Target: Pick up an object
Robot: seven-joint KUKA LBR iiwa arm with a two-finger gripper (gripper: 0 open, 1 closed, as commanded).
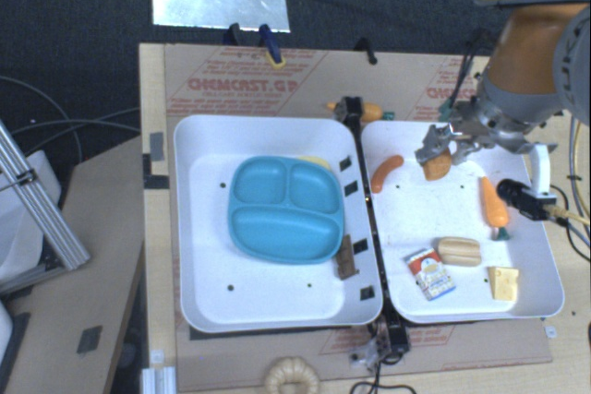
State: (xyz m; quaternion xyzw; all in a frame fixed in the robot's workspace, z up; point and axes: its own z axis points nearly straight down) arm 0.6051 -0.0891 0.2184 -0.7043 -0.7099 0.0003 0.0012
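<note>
Gripping orange-brown lump [438, 167], jaws [436, 154] over right bin [545, 291] (two bins).

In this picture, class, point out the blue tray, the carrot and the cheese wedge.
blue tray [286, 209], camera view, middle divider ridge.
carrot [495, 204], camera view, middle of its orange body.
cheese wedge [503, 282], camera view, centre of its flat face.

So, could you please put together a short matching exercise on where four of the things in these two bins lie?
Things:
1. blue divided tray
2. carrot
3. cheese wedge
4. sausage

Places:
A. near right corner of the right bin
B. left bin
C. right bin, close to the divide between the bins
D. right bin, along its right side

Pairs: 1-B, 2-D, 3-A, 4-C
</note>
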